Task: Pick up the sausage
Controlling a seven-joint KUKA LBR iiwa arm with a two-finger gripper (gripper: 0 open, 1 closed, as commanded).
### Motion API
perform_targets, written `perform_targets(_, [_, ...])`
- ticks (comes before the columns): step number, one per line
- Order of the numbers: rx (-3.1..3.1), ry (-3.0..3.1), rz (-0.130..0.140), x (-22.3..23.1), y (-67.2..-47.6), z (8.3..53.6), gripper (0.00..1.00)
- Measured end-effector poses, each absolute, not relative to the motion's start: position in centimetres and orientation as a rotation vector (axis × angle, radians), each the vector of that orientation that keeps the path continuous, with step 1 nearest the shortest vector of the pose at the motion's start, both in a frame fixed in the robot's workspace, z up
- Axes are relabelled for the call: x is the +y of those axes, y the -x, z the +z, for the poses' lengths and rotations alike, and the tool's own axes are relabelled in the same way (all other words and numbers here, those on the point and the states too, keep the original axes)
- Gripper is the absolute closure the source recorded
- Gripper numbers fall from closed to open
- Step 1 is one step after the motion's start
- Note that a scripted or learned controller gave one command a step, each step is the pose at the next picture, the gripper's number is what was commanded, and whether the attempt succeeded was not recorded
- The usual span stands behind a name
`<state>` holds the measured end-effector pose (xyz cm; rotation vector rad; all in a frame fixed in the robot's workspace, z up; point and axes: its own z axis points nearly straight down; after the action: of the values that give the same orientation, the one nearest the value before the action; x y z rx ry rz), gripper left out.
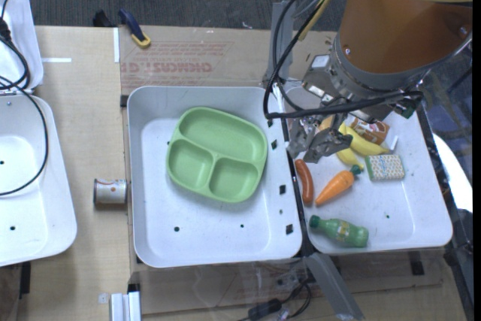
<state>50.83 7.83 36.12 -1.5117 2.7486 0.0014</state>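
Sausage (304, 181) lying flat in the right bin (421, 233), tucked right up against that bin's left wall, roughly midway along it. Reddish-brown, long axis running near-to-far along the wall, far end tipped a touch toward the left, near end pointing down toward the bin's front edge. Not between any fingers, just resting on the bin floor.

Just beside it on the right, a carrot (335, 187) lying on a slant, green top aimed toward the far right, orange tip toward the near left, close to the sausage's lower end. Past the carrot, a small speckled sponge-like block (385, 167), and further toward the back a banana (359, 147) partly under the arm. Near the front edge of the same bin, a green bottle (340, 231) on its side.

Gripper (319, 140) hanging low over the back-left part of the right bin, above the sausage's far end, beneath the big orange band. Fingers too tangled in cables and dark metal to read, so can't tell if spread or pressed together.

Left bin (150, 222) holding a green divided plate (217, 153) near its middle. Small can (110, 192) lying on the bench just outside that bin's left wall
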Motion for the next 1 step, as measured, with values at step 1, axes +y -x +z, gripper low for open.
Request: perform_targets(1, [2.771, 1.470, 0.000, 4.65, -51.27, 44.22, 1.00])
